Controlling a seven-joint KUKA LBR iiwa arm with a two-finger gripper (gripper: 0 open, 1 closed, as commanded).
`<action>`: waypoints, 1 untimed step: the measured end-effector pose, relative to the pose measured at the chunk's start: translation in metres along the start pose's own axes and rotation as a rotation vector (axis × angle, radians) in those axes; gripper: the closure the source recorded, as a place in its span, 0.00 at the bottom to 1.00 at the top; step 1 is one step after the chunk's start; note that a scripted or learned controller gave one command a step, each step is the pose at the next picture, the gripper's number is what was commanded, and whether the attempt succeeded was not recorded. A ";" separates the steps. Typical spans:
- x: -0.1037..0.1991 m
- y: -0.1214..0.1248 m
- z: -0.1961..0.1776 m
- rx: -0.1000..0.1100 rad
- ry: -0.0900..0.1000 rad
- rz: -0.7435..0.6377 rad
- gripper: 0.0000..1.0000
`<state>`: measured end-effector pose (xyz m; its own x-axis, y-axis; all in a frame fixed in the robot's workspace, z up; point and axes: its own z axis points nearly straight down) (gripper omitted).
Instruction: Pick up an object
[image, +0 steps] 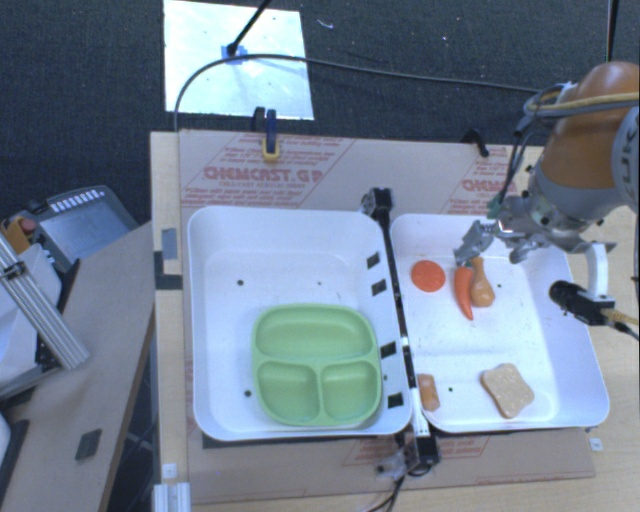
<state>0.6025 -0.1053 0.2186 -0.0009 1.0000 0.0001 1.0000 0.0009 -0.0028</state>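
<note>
The right bin (570, 345) holds a round orange slice (428, 275), an orange carrot (464, 291), a tan pear-shaped piece (482, 284), a slice of toast (507, 389) and a small brown piece (428, 391) at the front left corner. My gripper (497, 243) hangs over the back of the right bin, just above the carrot and the tan piece. Its fingers (470, 245) are spread apart with nothing between them.
A green three-compartment plate (316, 364) lies in the left bin (230, 300). A black divider (390, 300) with clips runs between the bins. A black fitting (575, 299) sticks in over the right bin's right rim. Cables cross behind the bench.
</note>
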 end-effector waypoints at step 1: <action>0.004 0.007 0.045 -0.001 0.000 -0.001 0.00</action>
<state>0.6090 -0.1009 0.1735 -0.0018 1.0000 0.0003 1.0000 0.0018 -0.0020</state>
